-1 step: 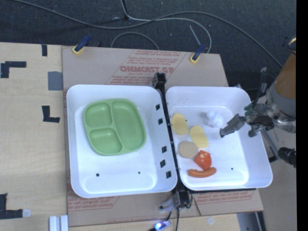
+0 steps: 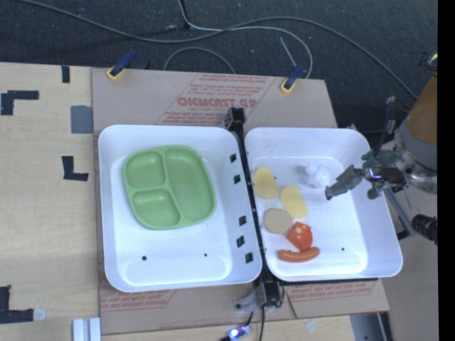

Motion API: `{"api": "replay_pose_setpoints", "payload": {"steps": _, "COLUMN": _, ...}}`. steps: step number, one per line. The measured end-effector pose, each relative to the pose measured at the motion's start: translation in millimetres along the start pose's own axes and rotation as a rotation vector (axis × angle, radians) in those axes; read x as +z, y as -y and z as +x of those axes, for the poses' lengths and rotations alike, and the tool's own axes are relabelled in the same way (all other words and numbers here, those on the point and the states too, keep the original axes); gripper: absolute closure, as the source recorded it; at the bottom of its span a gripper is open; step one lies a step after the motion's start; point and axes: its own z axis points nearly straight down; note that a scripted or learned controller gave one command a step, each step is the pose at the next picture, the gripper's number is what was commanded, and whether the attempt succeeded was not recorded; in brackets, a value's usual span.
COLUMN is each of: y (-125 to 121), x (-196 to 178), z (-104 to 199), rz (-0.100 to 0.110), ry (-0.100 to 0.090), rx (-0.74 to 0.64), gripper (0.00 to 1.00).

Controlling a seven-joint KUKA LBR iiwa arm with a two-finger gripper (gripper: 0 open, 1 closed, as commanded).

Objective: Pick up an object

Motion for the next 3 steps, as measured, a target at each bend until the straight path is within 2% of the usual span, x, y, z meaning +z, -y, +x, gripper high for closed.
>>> {"api": "replay_pose_setpoints", "payload": {"steps": 1, "y": -4, "x": 44, "z": 1, "rz": 0.003, "ry": 0.000, "rx": 0.001, "gripper": 0.00}}
{"api": "replay_pose_setpoints", "payload": {"steps": 3, "y": 7, "x": 151, "z": 17, "rz": 0.007, "ry": -0.002, "rx": 0.001, "gripper": 0.00}}
